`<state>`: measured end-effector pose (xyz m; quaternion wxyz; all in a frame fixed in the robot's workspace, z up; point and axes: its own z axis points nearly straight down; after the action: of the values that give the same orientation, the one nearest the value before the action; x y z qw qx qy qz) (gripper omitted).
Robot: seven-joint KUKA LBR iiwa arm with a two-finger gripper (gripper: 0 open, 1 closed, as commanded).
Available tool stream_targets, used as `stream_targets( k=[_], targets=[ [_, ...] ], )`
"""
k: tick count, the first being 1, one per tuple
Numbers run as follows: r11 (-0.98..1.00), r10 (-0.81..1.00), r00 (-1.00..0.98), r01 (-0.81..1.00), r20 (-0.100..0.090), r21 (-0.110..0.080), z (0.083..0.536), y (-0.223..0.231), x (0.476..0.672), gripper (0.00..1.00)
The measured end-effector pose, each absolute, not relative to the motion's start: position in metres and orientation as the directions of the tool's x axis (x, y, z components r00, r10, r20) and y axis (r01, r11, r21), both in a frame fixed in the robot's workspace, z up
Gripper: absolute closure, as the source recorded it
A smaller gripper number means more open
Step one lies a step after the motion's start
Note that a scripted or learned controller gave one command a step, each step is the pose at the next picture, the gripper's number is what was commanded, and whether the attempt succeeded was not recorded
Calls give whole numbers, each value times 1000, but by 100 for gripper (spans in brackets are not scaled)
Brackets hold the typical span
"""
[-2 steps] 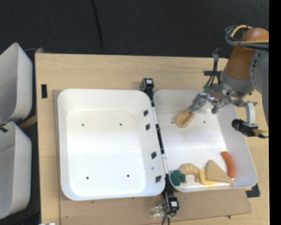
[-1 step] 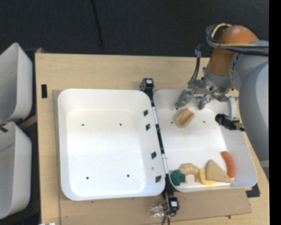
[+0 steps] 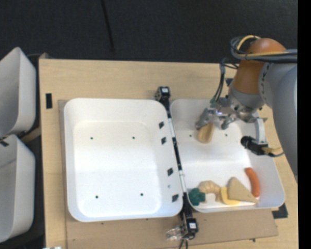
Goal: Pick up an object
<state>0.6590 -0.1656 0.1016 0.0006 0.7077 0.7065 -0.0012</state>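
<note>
A: Camera view: where is the grey arm's two-finger pincer [image 3: 216, 119] being seen?

B: It is being seen over the far part of the right shallow white plastic bin [image 3: 193, 160], its metal fingers spread apart. A tan, stubby bread-like piece [image 3: 205, 133] is being seen just below the fingertips, touching or nearly touching them; whether it is being gripped cannot be told. It is not being seen clamped between the fingers.

A: What else is lying in that bin?

B: Along the near edge, a green small lump [image 3: 197, 196], a beige knobbly item [image 3: 209, 187], a yellow curved strip [image 3: 228, 198] and a tan wedge-shaped piece [image 3: 241, 191] are being shown bunched together. An orange-red sausage-shaped object [image 3: 253, 181] is lying just beside the wedge, toward the right wall.

A: And the other bin?

B: The left shallow white plastic bin [image 3: 72, 154] is sitting beside the right one on the light wooden tabletop [image 3: 119, 79].
</note>
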Motion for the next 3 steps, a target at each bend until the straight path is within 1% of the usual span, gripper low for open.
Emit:
stream_targets(
  k=[1,3],
  targets=[
    [-3,1000,3,1000,-4,6,113,-167,661,100],
    [-8,1000,8,1000,-6,16,135,-170,663,100]
  ],
)
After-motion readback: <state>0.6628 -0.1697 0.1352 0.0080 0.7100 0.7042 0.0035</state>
